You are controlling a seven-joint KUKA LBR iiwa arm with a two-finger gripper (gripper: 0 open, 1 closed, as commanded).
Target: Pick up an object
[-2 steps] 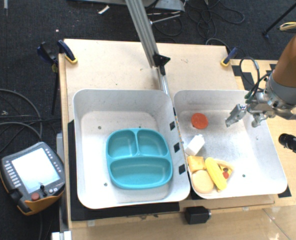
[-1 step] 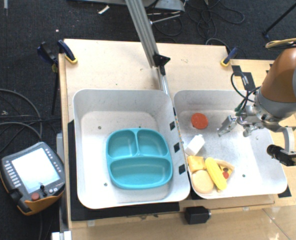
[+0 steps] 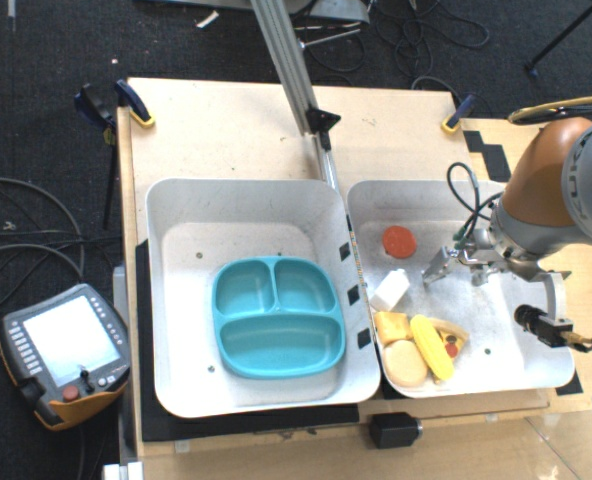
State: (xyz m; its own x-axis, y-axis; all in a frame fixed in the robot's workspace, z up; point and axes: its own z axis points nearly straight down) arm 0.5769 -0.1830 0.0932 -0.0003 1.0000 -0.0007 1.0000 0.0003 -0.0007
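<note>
The surface (image 3: 226, 118) is carrying two white bins side by side. The left bin (image 3: 176, 218) is holding a teal divided plate (image 3: 276, 316), lying flat near its middle. The right bin (image 3: 536, 368) is holding the food pieces that the task could be about, and the arm (image 3: 551, 193) is reaching in over its far right side, bending down toward the bin floor.

The tool (image 3: 459, 265) is hanging over the bare middle of the right bin, with its two fingers standing apart and nothing lying between them. It is sitting to the right of the red disc (image 3: 399, 240) and above the cluster at the front left corner, apart from all of them.

That cluster is where the crowding is: a yellow banana (image 3: 432, 348) is lying slantwise, touching a tan round piece (image 3: 406, 365) and a yellow block (image 3: 391, 325), with a small white block (image 3: 390, 289) just beside them near the divider wall.

The likely trouble is coming from that crowding. If the tool is descending where it is now, it is probably closing on bare bin floor. If it is going for the cluster, the fingers could be landing on top of neighbouring pieces instead of straddling one, pushing them aside or against the bin wall. The red disc looks flat and low, so the fingers may be sliding over it rather than gripping.
</note>
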